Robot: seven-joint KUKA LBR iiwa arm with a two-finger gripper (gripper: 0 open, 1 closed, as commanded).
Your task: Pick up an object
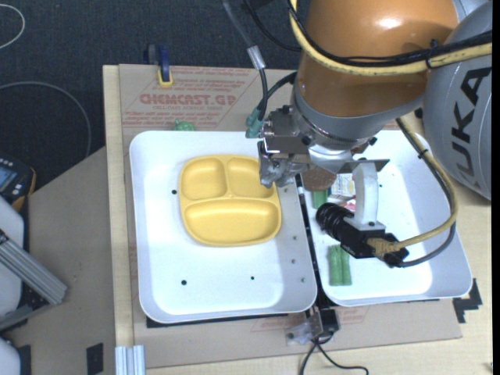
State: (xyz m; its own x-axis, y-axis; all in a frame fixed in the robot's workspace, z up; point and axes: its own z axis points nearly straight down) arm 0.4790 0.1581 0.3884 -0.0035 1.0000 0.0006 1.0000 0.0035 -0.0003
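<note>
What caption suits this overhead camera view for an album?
Robot arm leans over two white bins, gripper beside a yellow divided plate; a green block lies in the other bin.

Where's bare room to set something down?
Left bin: bare between yellow plate and near rim, plus along left wall. Right bin: crowded by the divider around the green block; bare toward right wall.

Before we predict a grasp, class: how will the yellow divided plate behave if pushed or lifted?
The yellow divided plate looks like moulded plastic: probably stiff and light. Lying flat and wide, it should slide across the left bin rather than roll or tip. Its glossy rim may slip.
</note>
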